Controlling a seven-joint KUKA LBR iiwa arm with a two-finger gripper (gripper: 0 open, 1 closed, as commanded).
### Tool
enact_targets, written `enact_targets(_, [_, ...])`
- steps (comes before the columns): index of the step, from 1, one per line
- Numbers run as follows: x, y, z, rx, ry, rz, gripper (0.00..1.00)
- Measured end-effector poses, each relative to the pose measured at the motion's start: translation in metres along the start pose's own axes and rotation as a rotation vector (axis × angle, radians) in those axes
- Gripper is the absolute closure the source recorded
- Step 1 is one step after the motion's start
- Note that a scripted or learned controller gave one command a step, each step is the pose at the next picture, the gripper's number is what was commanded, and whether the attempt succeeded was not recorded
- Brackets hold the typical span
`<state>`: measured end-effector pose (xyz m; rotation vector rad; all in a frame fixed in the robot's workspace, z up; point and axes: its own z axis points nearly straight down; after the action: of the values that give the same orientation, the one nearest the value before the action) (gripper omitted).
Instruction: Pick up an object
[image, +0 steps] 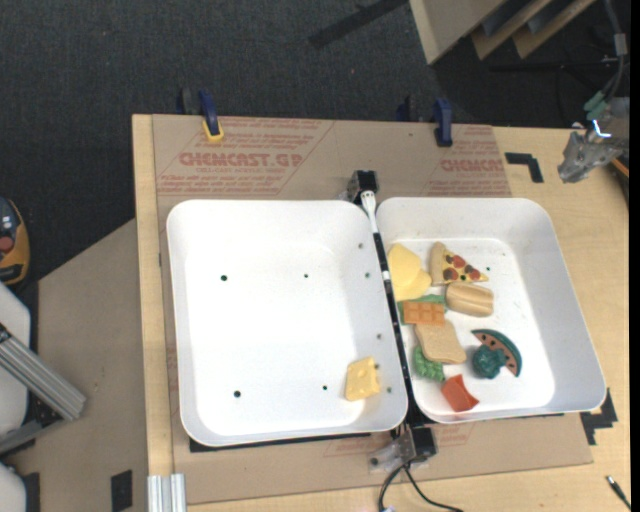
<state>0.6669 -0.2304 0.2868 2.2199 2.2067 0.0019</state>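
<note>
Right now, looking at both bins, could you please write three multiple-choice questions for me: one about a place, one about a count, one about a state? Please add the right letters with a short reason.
1. Where does the yellow cheese piece lie?
A. left bin, near front right corner
B. right bin, middle
C. on the bench

2. How many toys lie in the left bin?
A. one
B. three
C. five

3. How do the toys in the right bin lie?
A. spread along its right wall
B. clustered toward its left side
C. stacked in one tower

Answers: 1 A, the piece sits by that corner. 2 A, the cheese lies there alone. 3 B, the pizza slice, bread and watermelon slice group near the divider.
</note>
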Motion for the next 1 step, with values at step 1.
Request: enact_targets(1, [0.0537,-0.0331,0.0248,0.014,0.01,-0.008,1.0])
